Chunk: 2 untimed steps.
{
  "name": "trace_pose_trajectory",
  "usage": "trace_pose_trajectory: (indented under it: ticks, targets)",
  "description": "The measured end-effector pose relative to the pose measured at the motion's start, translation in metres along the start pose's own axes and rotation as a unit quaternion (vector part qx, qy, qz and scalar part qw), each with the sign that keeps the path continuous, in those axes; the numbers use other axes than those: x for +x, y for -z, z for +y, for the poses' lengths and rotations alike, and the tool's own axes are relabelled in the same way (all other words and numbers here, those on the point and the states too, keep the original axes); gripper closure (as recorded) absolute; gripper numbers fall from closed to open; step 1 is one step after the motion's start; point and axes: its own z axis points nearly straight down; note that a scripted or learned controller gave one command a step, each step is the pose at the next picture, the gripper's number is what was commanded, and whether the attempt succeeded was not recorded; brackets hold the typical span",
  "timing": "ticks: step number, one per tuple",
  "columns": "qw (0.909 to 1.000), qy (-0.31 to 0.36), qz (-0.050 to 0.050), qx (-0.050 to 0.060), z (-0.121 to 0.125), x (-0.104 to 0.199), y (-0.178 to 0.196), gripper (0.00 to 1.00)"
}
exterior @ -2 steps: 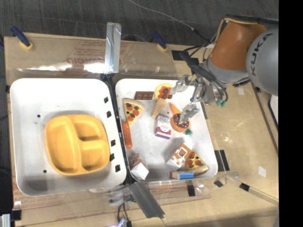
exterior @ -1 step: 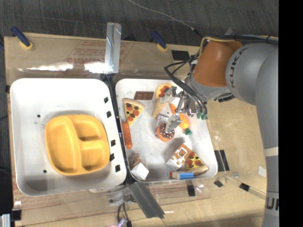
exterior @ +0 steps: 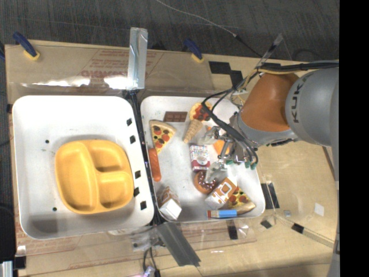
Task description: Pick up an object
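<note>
The arm [exterior: 288, 105] reaches in from the right over the right bin [exterior: 173, 105], its orange band above that bin's right edge; the gripper [exterior: 222, 163] hangs low over the middle of the clutter, just above a brown doughnut [exterior: 203, 182] — whether anything sits between its tips cannot be told, since wrist and cables cover them. In the right bin, a pizza slice [exterior: 162, 134] lies near the top-left corner, with a red sausage [exterior: 154, 164] below it along the left wall; an ice-cream cone [exterior: 193, 128] lies tilted near the top edge beside a brown chocolate bar [exterior: 176, 116]; a small purple-labelled packet [exterior: 199, 156] sits at the centre; a second pizza slice [exterior: 239, 199] and a blue-and-red marker [exterior: 222, 213] lie by the bottom-right corner. The left bin [exterior: 34, 114] bears a yellow divided tray [exterior: 92, 175] near its middle.
</note>
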Motion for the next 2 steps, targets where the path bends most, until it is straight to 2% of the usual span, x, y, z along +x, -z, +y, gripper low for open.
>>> trace_pose_trajectory:
  ticks: [1, 2]
  targets:
    - [0.9996, -0.027, 0.002, 0.001, 0.036, 0.013, -0.001, 0.0]
    - [0.9963, -0.086, 0.003, 0.002, 0.065, 0.026, -0.001, 0.0]
